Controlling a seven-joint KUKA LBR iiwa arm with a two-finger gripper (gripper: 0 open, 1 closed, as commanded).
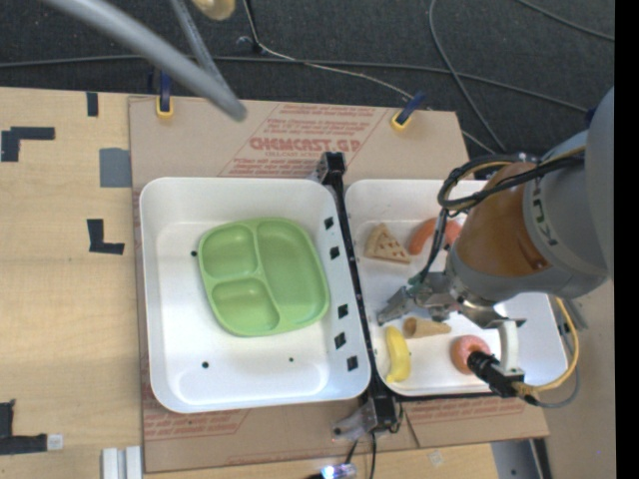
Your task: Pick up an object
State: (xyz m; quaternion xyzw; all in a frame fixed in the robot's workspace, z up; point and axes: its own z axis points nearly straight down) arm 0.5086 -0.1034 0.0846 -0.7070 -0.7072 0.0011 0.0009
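The two bins (160,267) are smooth white plastic with a slight sheen. The green divided plate (264,275) looks like matt plastic. Under them lies brown printed cardboard (300,133) on a pale wood-look worktop (60,297).

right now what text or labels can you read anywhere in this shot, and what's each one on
"CHEMCAST GP", red print, upside down and partly blurred, on the brown cardboard sheet under the two white bins.
Smaller red lines around it on the same sheet: too blurred to read.
No readable text elsewhere.
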